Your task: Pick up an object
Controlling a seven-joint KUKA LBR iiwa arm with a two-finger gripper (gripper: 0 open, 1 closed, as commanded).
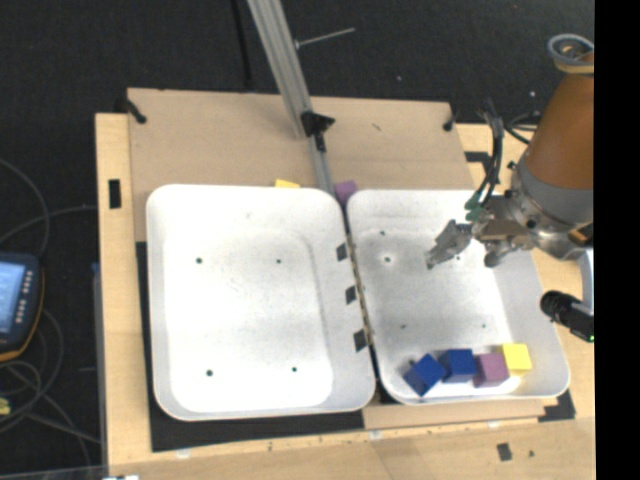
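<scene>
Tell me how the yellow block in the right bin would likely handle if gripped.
The yellow block looks boxy with flat faces, so it probably won't roll. It sits against the purple block near the bin wall, so fingers may nudge its neighbour.

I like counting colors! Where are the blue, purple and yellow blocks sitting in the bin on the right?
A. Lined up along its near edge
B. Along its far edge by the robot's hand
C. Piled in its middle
A: the two blue blocks, the purple block and the yellow block sit in a row along the right bin's near edge.
</scene>
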